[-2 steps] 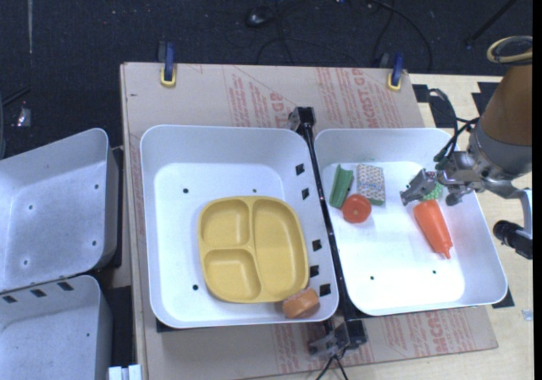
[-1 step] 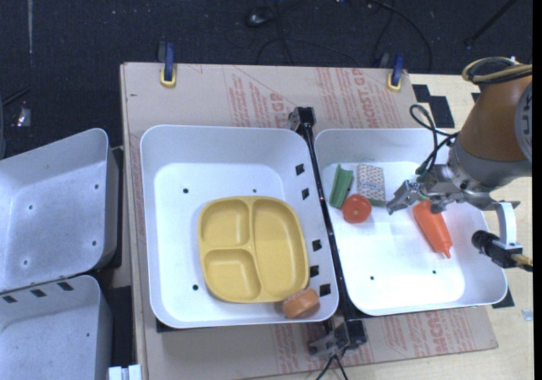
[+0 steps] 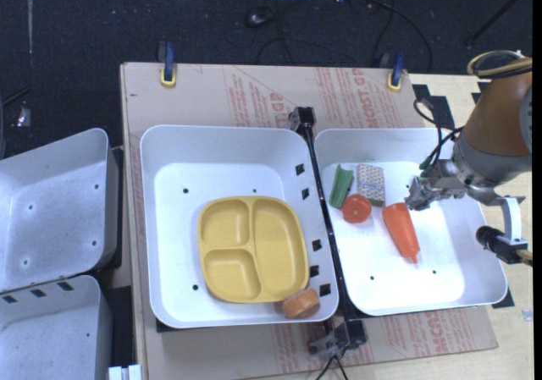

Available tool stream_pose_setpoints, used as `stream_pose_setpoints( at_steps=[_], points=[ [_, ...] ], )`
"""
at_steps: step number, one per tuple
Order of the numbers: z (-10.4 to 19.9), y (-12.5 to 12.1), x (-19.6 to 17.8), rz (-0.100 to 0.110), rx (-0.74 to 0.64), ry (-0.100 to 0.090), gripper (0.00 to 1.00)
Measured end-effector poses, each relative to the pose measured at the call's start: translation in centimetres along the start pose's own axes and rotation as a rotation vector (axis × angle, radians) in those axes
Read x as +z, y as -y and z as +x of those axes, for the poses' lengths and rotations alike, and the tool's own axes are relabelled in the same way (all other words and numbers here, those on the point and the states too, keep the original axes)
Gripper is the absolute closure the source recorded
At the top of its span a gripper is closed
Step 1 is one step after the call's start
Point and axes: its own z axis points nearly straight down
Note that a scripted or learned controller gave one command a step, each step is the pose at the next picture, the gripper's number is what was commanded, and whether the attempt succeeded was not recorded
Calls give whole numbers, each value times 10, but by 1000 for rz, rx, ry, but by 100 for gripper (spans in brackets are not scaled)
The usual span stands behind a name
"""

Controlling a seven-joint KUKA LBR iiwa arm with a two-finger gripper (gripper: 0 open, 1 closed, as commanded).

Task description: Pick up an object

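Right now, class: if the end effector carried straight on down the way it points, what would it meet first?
Most likely the carrot: the end effector hangs just above the carrot's thick upper end in the right bin. From one slanted view depth is uncertain, so it could land on bin floor beside it.

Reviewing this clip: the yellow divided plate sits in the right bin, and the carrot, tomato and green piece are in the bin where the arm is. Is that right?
Not quite. The camera view shows the yellow divided plate in the left bin, not the right one. The rest holds: the carrot, tomato and green piece lie in the right bin, where the arm's pincer is.
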Motion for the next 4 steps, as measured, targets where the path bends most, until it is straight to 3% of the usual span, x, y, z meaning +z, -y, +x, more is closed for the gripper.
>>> stream_pose_setpoints(
  at_steps=[1, 3, 4],
  points=[
    [-3, -4, -63, -3, -2, 1, 100],
    [-10, -14, -156, -2, -3, 1, 100],
    [43, -9, -152, 4, -8, -3, 100]
  ],
)
